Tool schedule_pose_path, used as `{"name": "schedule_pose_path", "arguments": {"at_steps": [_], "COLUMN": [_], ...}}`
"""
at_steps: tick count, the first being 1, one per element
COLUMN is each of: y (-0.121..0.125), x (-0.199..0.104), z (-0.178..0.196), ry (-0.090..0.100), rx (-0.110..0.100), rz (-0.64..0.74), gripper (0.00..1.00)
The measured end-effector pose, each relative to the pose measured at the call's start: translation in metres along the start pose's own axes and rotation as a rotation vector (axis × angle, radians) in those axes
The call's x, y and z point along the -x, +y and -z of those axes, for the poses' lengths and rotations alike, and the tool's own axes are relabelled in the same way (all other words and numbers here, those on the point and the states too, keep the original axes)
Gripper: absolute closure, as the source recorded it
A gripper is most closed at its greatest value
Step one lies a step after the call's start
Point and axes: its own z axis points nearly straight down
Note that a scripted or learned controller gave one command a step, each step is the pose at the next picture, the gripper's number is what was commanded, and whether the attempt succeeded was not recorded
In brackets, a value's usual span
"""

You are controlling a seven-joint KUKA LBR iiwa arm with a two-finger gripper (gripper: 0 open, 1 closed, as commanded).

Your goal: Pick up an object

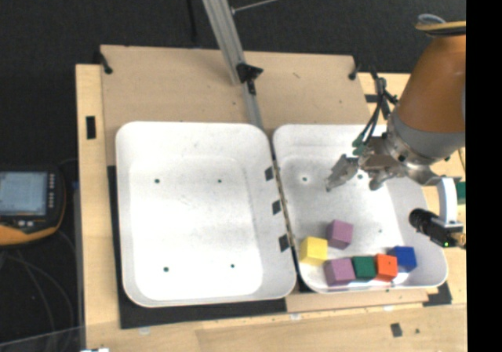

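arm: grey kuka with an orange band, reaching in from the right over the right bin (pixel 314 143).
gripper (pixel 357 176): hangs over the upper middle of the right bin, fingers spread apart, nothing between them.
purple cube (pixel 340 233): the block nearest the gripper, just below it on the bin floor, standing apart from the others.
yellow cube (pixel 314 249): below and to the left of the gripper, beside the purple cube.
front row: well below the gripper, along the bin's near wall, a second purple block (pixel 339 270), a green cube (pixel 364 267), an orange cube (pixel 387 266) and a blue cube (pixel 404 257), side by side.
left bin (pixel 196 209): far to the gripper's left, across the divide between the bins.
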Motion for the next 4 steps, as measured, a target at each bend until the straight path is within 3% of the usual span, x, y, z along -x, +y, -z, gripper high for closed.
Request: {"name": "schedule_pose_path", "arguments": {"at_steps": [1, 2, 3, 4], "y": [0.0, 0.054, 0.042, 0.033], "x": [0.0, -0.124, -0.14, -0.155], "z": [0.0, -0.031, 0.069, -0.009], "ry": [0.0, 0.002, 0.002, -0.001], "rx": [0.001, -0.003, 0.006, -0.01], "rz": [0.0, 0.018, 0.014, 0.016], "gripper": [0.0, 0.0, 0.0, 0.0]}}
